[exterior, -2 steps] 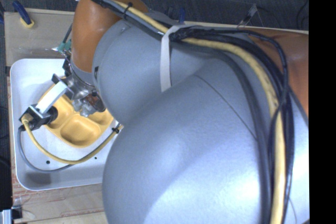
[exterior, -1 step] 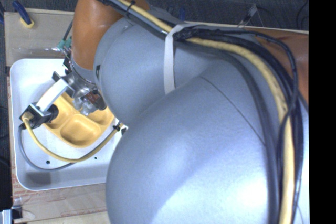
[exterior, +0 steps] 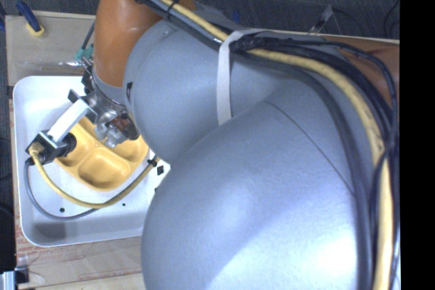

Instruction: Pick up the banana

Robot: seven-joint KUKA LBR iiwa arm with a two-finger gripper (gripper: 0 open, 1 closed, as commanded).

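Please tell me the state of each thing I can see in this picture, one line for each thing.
arm: reaching from the right down into the left bin, covering most of the view.
gripper: low in the left bin, over a yellow object.
yellow object: lying on the bin floor; partly hidden, so its shape is unclear.
left bin: flat on the bench.

The one camera looks down at a slant on the bench, very near the grey arm (exterior: 272, 146); the white bin (exterior: 41, 227) lies at lower left.
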